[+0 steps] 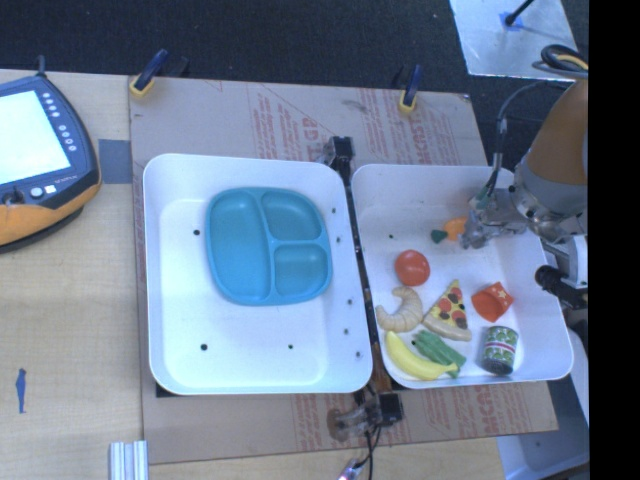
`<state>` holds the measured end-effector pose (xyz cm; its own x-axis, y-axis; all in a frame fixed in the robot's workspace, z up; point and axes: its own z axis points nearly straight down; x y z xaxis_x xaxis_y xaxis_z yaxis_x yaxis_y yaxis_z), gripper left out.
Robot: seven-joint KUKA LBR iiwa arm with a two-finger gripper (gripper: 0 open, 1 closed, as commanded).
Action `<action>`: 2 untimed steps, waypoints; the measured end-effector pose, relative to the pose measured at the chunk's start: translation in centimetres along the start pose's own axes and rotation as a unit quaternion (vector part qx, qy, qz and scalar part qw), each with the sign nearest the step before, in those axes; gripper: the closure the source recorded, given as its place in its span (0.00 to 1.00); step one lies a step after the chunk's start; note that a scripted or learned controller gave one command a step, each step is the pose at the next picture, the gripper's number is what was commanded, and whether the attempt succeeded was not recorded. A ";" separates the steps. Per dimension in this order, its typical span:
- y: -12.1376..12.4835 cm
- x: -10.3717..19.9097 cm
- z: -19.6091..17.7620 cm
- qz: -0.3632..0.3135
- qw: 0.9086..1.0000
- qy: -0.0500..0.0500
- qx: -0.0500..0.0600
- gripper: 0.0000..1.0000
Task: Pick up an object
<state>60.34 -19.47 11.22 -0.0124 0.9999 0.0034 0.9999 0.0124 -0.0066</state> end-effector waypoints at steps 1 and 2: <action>0.0 0.0 0.0 0.000 1.000 0.000 0.000 0.00; 4.5 3.4 2.0 0.004 1.000 -0.001 -0.001 0.00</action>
